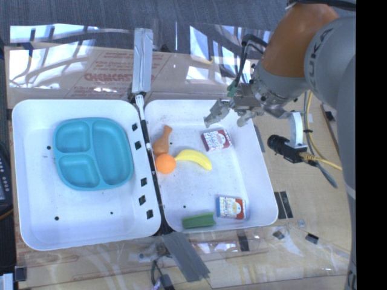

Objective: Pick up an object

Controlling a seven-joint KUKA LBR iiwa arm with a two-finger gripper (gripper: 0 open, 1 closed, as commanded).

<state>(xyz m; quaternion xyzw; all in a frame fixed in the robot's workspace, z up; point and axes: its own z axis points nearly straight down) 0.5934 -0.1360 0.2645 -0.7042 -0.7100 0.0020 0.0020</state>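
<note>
Our gripper (228, 116) hangs over the far part of the right bin (257, 168), its two fingers spread apart with nothing between them, just above a small red-and-white carton (216, 140). Nearer the middle of that bin we see a yellow banana (194, 159), an orange ball (165, 163) touching a tan drumstick-shaped toy (162, 141), and along the near edge a second red-and-white carton (230, 207) beside a green block (198, 221). Across in the left bin (27, 180) we see a blue divided plate (94, 153).
</note>
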